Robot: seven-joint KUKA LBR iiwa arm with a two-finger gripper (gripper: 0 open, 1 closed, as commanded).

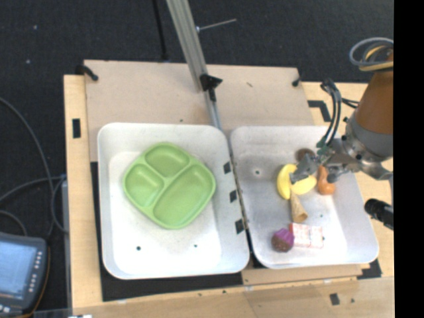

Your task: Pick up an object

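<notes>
In the right bin (265,244) lie a yellow banana (289,182), an orange carrot-like piece (325,182), a tan cone (298,207), a small white and red box (307,235) and a dark purple piece (282,240). My gripper (318,165) hangs low over the bin from the right, right above the banana's far end and the orange piece. A small brown thing (305,155) sits just left of it.
The left bin (112,244) holds a green divided plate (170,185). A slanted metal pole (192,45) stands behind the bins. The arm's orange band (379,105) rises at the right edge. A screen (20,270) sits at the lower left off the bench.
</notes>
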